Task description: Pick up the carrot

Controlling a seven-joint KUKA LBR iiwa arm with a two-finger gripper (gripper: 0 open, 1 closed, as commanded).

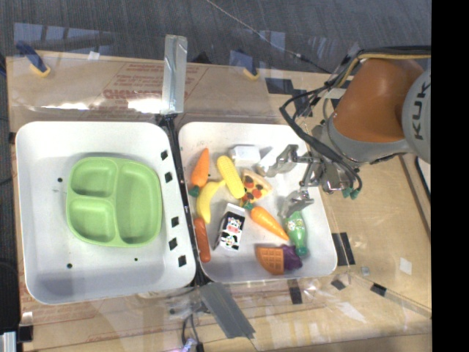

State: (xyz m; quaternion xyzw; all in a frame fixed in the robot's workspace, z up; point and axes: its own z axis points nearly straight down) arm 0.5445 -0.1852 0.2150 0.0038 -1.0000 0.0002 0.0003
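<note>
The camera view showed the gripper (288, 176) over the right bin (322, 259), its 2 fingers (272, 163) spread apart and holding nothing. The carrot (267, 223) lay in that bin just below the gripper, between a milk carton (232, 227) and a green bottle (297, 229). The left bin (33, 196) held a green tray (115, 201).

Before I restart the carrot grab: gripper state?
Gripper: open, holding nothing, above the right bin; carrot lies free.
</note>
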